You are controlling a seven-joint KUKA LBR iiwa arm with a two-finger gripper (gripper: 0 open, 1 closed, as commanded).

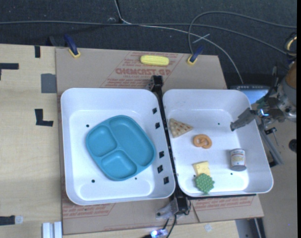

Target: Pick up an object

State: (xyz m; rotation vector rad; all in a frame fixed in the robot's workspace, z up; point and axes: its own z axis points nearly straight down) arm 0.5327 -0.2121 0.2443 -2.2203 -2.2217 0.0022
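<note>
While reaching in from the right, my arm sits low over the right bin (217, 95) rim, my claw (238, 123) angled inward above its upper right corner, finger state indeterminate, nothing seen gripped, small can (237, 159) upright below it, pretzel (202, 142) mid-bin.

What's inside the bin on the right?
The right bin holds a cracker, a pretzel, a small can, a yellow block and a green piece. Nothing shows what lies under them.

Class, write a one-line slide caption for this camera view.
Gripper over the right bin holding cracker, pretzel, can, cheese, broccoli; blue tray in left bin.
</note>
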